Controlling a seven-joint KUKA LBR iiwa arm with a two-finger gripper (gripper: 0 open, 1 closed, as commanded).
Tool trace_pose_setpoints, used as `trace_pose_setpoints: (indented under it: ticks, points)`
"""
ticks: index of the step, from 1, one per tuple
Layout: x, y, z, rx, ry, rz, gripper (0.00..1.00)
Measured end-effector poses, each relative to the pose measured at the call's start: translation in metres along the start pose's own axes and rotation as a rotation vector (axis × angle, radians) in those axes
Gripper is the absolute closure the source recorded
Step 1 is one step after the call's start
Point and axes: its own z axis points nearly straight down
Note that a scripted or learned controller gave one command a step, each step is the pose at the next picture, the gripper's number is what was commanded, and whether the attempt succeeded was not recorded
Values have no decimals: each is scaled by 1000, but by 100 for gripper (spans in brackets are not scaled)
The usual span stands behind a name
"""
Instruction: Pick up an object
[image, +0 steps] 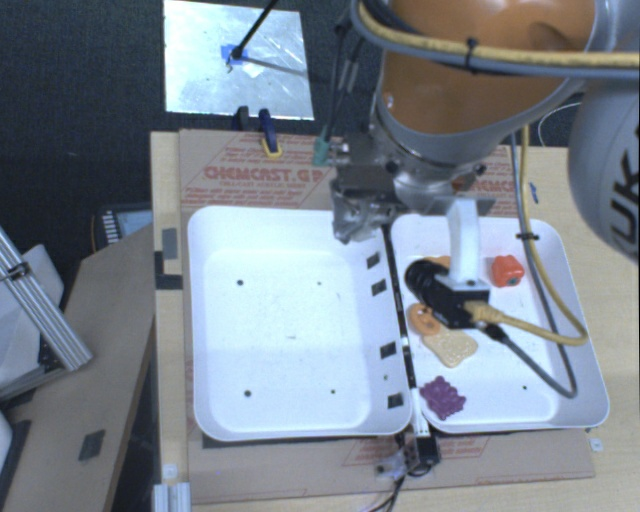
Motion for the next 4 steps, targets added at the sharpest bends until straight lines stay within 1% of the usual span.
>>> trace_pose_setpoints:
  ticks: [1,2,3,4]
  points:
    - [46,23,-75,-10,5,-9,100]
    - [44,22,-83,-4,3,-8,100]
    - [44,22,-82,-4,3,-9,0]
    - [44,22,-94,-6,4,-11,100]
